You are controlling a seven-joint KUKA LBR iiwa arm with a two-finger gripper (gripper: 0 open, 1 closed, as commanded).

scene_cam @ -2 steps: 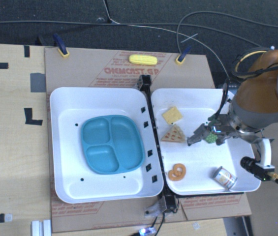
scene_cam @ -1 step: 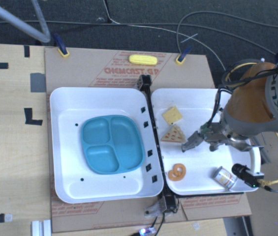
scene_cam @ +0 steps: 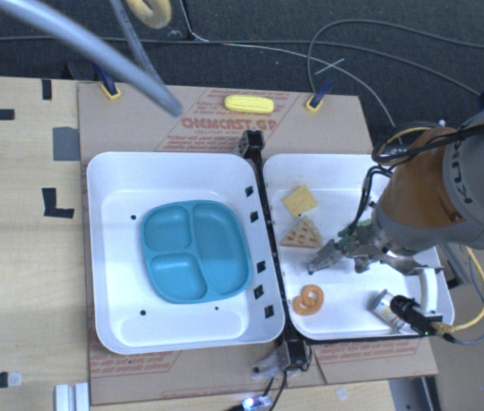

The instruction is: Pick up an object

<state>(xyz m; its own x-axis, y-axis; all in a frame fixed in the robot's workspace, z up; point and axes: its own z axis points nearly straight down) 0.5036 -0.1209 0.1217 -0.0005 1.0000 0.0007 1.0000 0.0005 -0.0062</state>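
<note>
- So we're looking down on two white bins side by side. The left bin (scene_cam: 104, 229) holds a blue divided plate (scene_cam: 195, 251), and the right bin (scene_cam: 327, 163) has the small stuff we could grab.
- In the right bin we see a yellowish square cracker (scene_cam: 299, 200) near the top, a triangular wedge (scene_cam: 301, 234) that looks like a slice of pizza or toast just below it, and an orange ring-shaped piece (scene_cam: 309, 300) near the front edge.
- The arm (scene_cam: 434, 191) comes in from the right, and the gripper (scene_cam: 325, 259) sits low over the right bin, its tip just to the right of the wedge and above the orange ring.
- We can't tell whether the fingers are spread or closed; they blur into a dark grey shape. Nothing shows between them, so we wouldn't call anything held.
- Our read: this is the approach step, lining up on a target, with the grab not yet done. The wedge looks like the closest candidate.
- The next move probably calls for sliding a bit left to centre over the wedge, dropping to the bin floor, closing, then lifting straight up.
- The wedge lies flat and thin, so the fingers could easily skate over it.
- There's also a yellow banana-like thing (scene_cam: 248, 104) on the cardboard behind the bins, well apart from the action.
</note>
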